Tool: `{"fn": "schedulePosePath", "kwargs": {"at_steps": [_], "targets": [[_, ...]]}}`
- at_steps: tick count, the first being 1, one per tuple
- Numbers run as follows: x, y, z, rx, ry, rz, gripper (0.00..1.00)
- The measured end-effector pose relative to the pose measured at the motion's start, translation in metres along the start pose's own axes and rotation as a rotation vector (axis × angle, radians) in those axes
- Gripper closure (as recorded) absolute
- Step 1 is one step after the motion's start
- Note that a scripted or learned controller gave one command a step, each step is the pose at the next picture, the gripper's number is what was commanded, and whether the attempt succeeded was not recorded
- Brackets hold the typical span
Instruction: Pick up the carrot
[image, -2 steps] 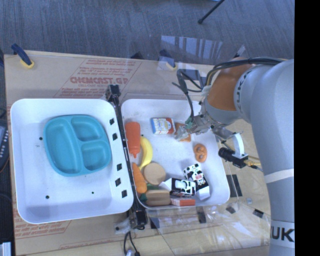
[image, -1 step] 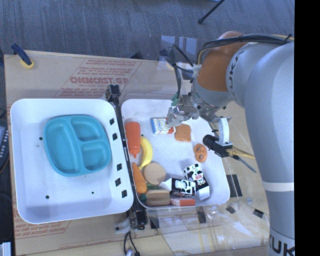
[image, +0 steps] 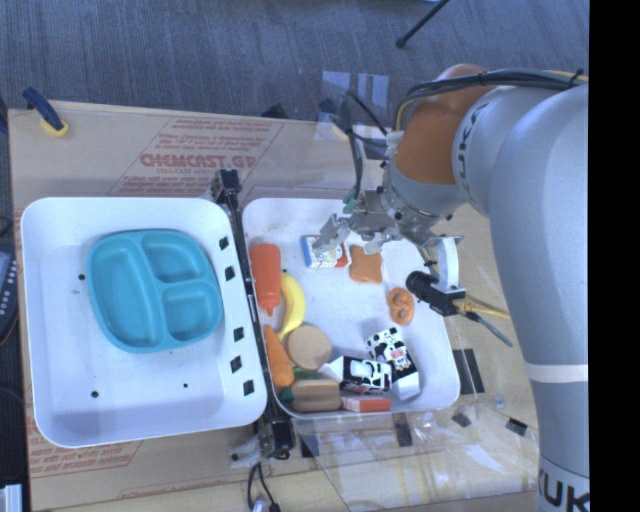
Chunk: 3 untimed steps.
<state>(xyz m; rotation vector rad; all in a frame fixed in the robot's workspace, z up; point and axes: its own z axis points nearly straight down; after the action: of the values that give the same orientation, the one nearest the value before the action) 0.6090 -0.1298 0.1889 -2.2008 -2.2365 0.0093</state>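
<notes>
Bench with printed cardboard sheet, grey carpet behind. Carrot: short orange stub at right bin's left wall, below the banana. Claw above bin's top; grip state can't tell.

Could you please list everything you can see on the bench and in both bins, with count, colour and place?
bins: two, white, side by side on the bench.
divided plate: one, light blue, in the left bin.
bottle: one, orange-red, along the right bin's left wall.
banana: one, yellow, beside the bottle.
carrot: one, orange, below the banana by the left wall.
round piece: one, tan, right of the carrot.
cow-patterned items: black and white, count unclear, near the right bin's front.
small carton: one, white and blue, under the gripper.
orange pieces: two, mid right bin.
gripper: one, grey, over the right bin's back part.
arm: one, grey with orange band, at right.
</notes>
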Motion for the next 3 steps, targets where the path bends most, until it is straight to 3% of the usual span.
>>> {"fn": "schedulePosePath", "kwargs": {"at_steps": [1,2,3], "targets": [[0.043,-0.089,-0.123,-0.008,-0.003,-0.285,0.0],[0.069,-0.094,-0.15,-0.007,0.0,-0.258,0.0],[0.08,-0.084,-0.149,-0.007,-0.001,-0.258,0.0]]}}
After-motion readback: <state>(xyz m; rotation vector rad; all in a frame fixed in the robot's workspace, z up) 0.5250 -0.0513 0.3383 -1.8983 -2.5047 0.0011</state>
